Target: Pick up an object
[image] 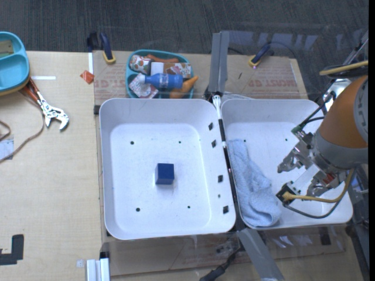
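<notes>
Over the right bin (258,107) hangs the gripper (293,177), w/ nothing visibly in its grasp; can't tell how it's set. Pale blue cloth (253,186) lies just left of it, apart. Blue cube (165,174) sits mid left bin (117,122).

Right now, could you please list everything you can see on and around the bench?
White bins: two, side by side on the bench.
Blue cube: one, near the middle of the left bin.
Cloth: one, pale blue-white, crumpled along the right bin's left side.
Small tub: one, light blue, full of mixed items, behind the left bin.
Wrench: one, silver, on the wood at far left.
Blue tray: one, at the left edge.
Clamps: two, at the bench's back edge.
Arm: one, grey and orange, over the right bin.
End effector: one, above the right bin's floor.
</notes>
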### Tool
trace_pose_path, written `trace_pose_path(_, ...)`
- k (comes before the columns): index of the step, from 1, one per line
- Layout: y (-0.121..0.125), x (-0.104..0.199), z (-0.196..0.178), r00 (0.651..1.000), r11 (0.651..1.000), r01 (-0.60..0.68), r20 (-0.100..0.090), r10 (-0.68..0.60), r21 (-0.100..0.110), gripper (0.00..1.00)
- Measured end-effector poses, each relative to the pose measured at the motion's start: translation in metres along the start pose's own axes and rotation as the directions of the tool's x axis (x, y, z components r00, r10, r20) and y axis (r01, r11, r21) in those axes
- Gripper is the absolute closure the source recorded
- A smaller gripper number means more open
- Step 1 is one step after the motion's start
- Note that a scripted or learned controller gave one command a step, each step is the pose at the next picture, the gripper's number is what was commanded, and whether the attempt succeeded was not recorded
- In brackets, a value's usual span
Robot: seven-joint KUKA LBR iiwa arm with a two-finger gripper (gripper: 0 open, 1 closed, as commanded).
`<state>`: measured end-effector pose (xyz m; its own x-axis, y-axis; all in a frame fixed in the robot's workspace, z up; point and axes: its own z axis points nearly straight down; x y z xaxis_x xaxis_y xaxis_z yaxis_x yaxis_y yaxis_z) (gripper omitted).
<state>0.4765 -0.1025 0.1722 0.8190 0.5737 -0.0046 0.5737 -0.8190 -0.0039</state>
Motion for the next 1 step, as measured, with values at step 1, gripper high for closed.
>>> trace_pose_path(1,0.0781,-0.0545,-0.0242,0.999,0.999,0.051,-0.001,-0.051,-0.003,0.0)
